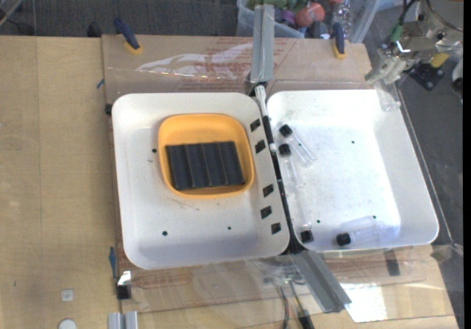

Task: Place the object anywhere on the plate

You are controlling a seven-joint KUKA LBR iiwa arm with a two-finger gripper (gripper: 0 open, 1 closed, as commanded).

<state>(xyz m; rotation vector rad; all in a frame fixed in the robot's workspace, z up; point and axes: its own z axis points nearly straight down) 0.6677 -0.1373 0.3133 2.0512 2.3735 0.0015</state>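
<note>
The left bin (pixel 140 232) holds 1 orange plate (pixel 171 131) (rounded square) with a dark ribbed block (pixel 204 165) on it; the gripper (pixel 390 70) state I cannot tell.

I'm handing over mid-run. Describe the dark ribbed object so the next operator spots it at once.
Find the two shallow white bins; take the left white bin. In it sits a rounded-square orange plate, and the flat dark grey ribbed rectangular block lies on that plate. It is the bin's one large dark thing, crossed by parallel grooves.
</note>
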